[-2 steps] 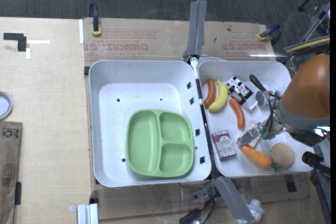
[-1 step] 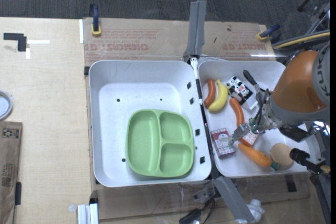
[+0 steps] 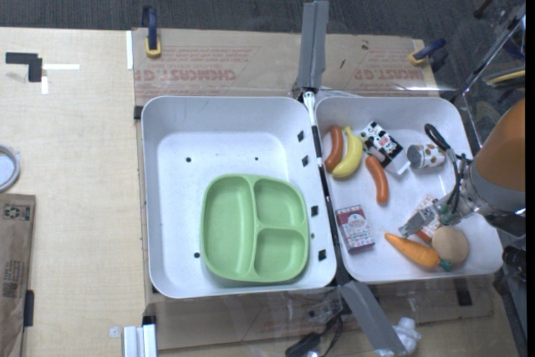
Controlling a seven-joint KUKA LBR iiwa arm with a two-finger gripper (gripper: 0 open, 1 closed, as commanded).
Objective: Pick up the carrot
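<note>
My gripper (image 3: 420,221) hovers just above the tapered orange carrot (image 3: 412,251) in the right-hand white bin (image 3: 468,142); jaw state unclear; descent and grasp come next.

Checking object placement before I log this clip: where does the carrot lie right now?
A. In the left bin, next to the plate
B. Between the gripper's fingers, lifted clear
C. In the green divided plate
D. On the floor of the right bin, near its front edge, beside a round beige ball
D: the carrot lies flat on the right bin floor near the front wall, its green end against the beige ball.
</note>
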